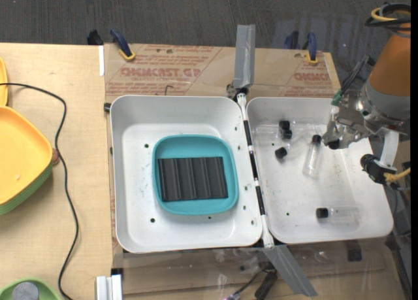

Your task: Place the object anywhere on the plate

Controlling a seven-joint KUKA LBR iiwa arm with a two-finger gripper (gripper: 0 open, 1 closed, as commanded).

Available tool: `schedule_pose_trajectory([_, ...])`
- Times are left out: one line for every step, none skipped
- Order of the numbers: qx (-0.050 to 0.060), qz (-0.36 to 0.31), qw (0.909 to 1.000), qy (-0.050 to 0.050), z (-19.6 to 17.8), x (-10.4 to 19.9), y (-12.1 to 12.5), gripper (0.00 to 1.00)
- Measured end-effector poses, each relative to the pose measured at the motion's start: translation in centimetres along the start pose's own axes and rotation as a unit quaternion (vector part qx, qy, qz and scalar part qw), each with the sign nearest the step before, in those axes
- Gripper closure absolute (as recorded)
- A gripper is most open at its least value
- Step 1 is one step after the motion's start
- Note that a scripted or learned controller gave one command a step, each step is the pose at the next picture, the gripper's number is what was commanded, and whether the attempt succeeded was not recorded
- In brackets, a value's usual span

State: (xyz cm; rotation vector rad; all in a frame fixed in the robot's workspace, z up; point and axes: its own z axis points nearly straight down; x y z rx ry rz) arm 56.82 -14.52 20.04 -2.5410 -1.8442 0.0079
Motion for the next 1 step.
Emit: schedule_pose_trajectory([0.000, 0.000, 1.0000, 0.000, -0.01, 0.00, 0.01, 0.00])
